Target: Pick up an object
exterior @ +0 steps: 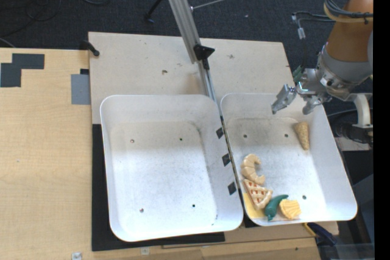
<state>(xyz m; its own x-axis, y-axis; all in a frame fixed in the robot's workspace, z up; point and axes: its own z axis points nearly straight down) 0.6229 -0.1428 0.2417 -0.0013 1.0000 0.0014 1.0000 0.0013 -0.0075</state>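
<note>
On my screen the left bin (116,131) sits on the desk (42,149) with its floor bare apart from grey scuffing; a slanted metal rail (183,15) runs down to the seam where the two bins meet; the right bin (341,192) carries all the objects. Along its left wall, toward the near corner, I see a cream curled piece (253,168); touching it on the near side lies a waffle-like wedge with red lines (258,195); a green piece (273,204) rests against that wedge, and a yellow ridged piece (290,209) sits just beside it at the near edge. A tan cone (303,134) lies by the right wall, well apart from the cluster. The tool (298,101) hangs over the far right corner, fingers spread and grasping nothing.
</note>
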